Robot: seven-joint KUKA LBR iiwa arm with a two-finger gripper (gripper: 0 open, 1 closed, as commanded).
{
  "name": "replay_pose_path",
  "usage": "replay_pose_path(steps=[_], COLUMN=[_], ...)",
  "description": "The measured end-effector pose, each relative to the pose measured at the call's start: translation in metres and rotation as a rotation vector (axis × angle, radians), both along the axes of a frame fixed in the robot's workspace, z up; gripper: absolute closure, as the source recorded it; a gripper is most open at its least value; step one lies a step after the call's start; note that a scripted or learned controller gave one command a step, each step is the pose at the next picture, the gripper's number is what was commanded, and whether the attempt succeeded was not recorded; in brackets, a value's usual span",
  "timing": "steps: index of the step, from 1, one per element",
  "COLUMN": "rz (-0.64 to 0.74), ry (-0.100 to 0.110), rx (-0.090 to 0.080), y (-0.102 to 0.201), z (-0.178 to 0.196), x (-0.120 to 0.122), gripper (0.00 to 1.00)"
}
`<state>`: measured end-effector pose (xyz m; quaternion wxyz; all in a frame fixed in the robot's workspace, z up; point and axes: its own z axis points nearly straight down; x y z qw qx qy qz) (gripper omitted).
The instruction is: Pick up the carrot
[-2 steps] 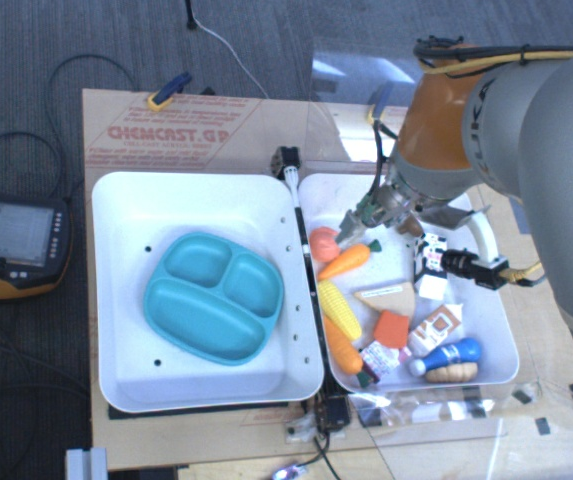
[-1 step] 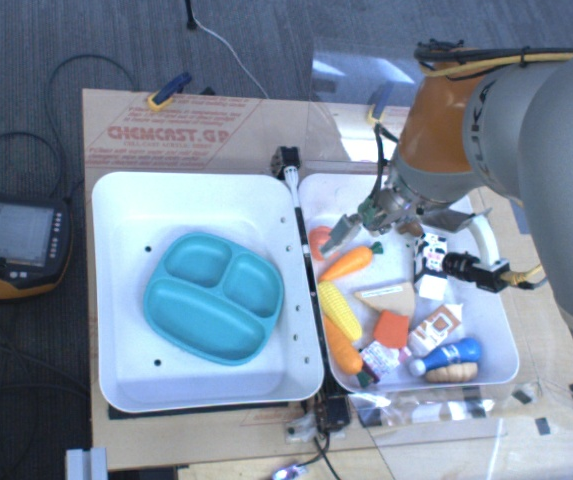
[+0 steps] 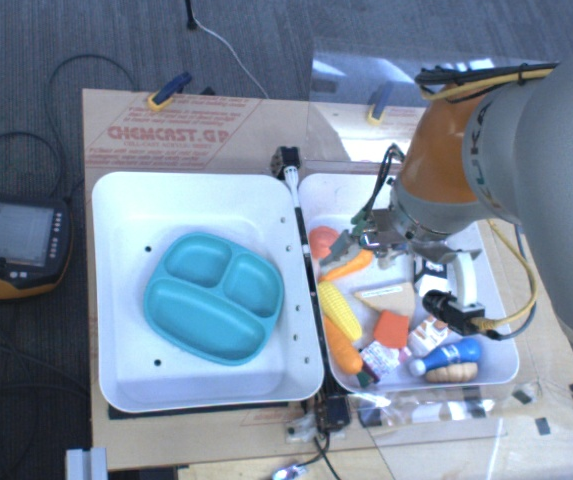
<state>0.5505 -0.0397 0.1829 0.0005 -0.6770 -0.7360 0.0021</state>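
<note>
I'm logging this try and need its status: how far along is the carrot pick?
Done: the arm has reached into the right bin, with the gripper right at the carrot. In hand: nothing clearly; the carrot seems to lie among the other toy food beside the corn cob. Left: a confirmed grasp and the lift.

Two bins side by side on the worktop (image 3: 196, 128): divided tray (image 3: 214, 296) in left bin (image 3: 126, 208); carrot (image 3: 351, 264), corn cob (image 3: 338, 308) and bottle (image 3: 448, 353) in right bin (image 3: 501, 358); pendant (image 3: 11, 243) far left.

Single fixed camera above bench (image 3: 196, 118), looking down at slant; both bins in frame; arm (image 3: 486, 148) enters from 3 o'clock.
</note>
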Motion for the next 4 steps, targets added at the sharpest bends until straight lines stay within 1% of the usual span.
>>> replay_pose_path(steps=[1,2,3,4], rz=[-0.154,-0.538,-0.535,-0.618], ry=[0.004,-0.013,-0.011,-0.006], rx=[-0.003,-0.002,-0.008,0.002], y=[-0.06,-0.062,-0.063,0.017], z=[-0.075,-0.093,-0.084,0.003], x=[0.013,0.065,0.064,0.003], gripper=[0.0,0.0,1.0,1.0])
